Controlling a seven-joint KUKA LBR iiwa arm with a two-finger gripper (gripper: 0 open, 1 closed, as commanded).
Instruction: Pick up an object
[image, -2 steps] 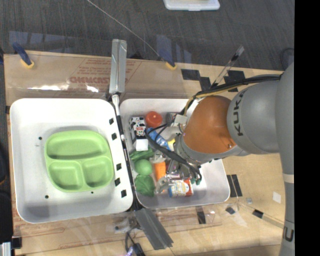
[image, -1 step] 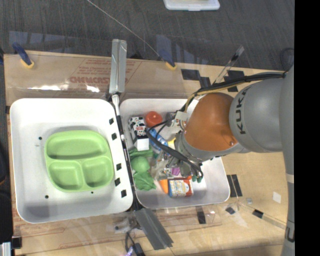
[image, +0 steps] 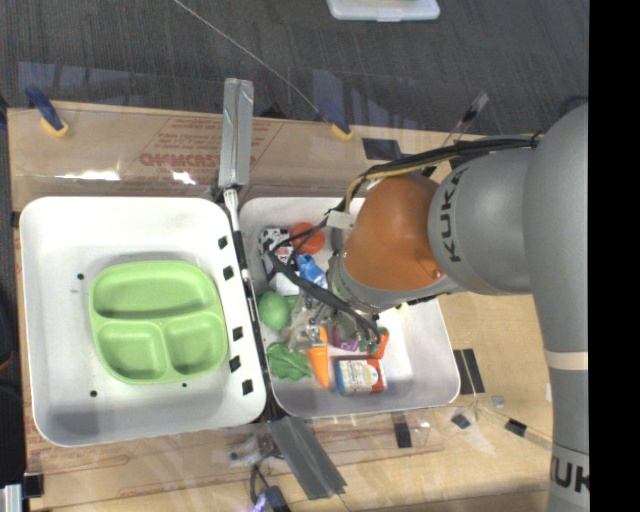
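The task's things lie heaped in the right bin (image: 432, 372), toward its left wall. A green ball (image: 273, 309) sits by that wall, with a leafy green toy (image: 288, 362) below it. An orange carrot-like piece (image: 319, 366) lies just right of the leafy toy, touching a small printed carton (image: 358, 376). A blue piece (image: 309, 270) and a red-orange one (image: 308, 241) lie nearer the bin's far end.

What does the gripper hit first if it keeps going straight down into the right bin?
Probably the orange carrot-shaped toy and leafy green toy beneath the gripper, near the small orange-labelled packet in the white right bin. Depth is unclear from above.
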